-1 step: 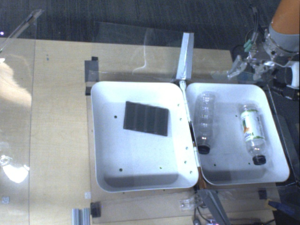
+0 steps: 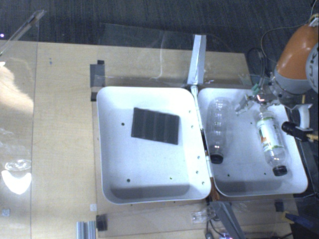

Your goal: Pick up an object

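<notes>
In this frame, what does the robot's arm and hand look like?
The arm enters at the view's right edge: a rounded orange band next to grey casing. Dark cables loop behind it at the upper right. Below the band, the wrist carries small metallic parts with a green and a reddish spot. The hand looks pale and metallic, too small for detail.

Two clear bottles lying in right bin, black caps.

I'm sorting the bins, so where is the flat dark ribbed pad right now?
The flat dark ribbed pad lies alone in the left white bin, toward its far half, away from the two clear plastic bottles in the right white bin.
</notes>
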`<state>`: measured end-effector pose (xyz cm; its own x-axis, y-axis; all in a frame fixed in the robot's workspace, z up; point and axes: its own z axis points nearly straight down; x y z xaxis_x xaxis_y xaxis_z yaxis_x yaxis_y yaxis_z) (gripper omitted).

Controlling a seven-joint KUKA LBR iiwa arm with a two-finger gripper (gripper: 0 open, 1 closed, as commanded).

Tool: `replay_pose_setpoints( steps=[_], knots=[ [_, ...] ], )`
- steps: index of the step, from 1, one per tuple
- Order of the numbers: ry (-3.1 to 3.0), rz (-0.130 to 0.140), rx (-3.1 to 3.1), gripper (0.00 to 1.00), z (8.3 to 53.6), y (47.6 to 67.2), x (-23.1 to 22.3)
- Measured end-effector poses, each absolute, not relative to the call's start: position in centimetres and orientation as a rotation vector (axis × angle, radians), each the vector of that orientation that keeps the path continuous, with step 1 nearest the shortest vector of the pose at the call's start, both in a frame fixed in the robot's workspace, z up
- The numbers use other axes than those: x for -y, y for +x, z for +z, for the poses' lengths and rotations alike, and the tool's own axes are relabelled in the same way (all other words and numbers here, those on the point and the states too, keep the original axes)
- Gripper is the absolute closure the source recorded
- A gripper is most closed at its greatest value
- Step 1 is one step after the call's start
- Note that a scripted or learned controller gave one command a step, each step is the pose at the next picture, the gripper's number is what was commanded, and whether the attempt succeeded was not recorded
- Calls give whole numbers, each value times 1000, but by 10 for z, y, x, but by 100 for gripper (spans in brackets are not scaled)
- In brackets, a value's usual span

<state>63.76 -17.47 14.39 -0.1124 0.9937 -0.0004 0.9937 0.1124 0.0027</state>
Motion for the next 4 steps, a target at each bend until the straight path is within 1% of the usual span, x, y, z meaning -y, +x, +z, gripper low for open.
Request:
replay_pose_setpoints(
  steps=[1,2,3,4],
  knots=[
    [1937,16,-2455,0,153,623,201],
    [1901,8,-2485,0,119,606,205],
    [1797,8,-2566,0,89,581,205],
    [1791,15,-2558,100,102,584,204]
  ],
)
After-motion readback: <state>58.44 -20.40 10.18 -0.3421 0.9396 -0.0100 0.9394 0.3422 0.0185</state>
